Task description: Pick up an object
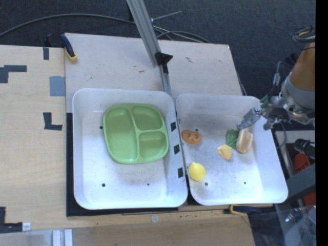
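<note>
Hovering — gripper (249, 120) above bread roll (244, 141) — right bin (266, 186).

Both white bins, the left bin (87, 152) and the right bin (266, 183), look like smooth moulded plastic, their floors dulled by grey scuffing and dark specks. The green divided plate (136, 133) in the left bin is smooth, softly shiny plastic. The tabletop (28, 101) shows pale matt wood grain. A ribbed metal rail (143, 22) at the far side has a brushed sheen. The pincer (249, 120) looks like dull grey metal.
</note>
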Controlling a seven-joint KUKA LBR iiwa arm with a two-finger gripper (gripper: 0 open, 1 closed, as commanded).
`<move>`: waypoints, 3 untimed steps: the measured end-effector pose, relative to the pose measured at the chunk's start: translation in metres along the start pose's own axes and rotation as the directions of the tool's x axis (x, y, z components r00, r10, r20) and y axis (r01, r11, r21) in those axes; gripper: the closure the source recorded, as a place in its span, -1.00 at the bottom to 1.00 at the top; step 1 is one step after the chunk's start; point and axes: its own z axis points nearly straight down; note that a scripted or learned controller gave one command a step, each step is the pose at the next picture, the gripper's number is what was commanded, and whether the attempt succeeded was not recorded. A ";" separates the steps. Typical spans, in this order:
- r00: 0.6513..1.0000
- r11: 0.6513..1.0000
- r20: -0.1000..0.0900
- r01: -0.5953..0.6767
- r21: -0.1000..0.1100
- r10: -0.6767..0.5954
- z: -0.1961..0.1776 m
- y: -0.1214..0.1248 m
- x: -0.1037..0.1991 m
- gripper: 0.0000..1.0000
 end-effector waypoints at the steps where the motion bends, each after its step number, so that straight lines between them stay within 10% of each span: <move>1: 1.000 1.000 0.000 -0.002 0.001 0.002 0.057 -0.004 -0.009 -1.00; 2: 1.000 1.000 0.000 -0.001 -0.001 0.001 0.101 -0.005 -0.006 -1.00; 3: 1.000 1.000 0.000 0.001 -0.004 -0.001 0.089 -0.004 -0.006 1.00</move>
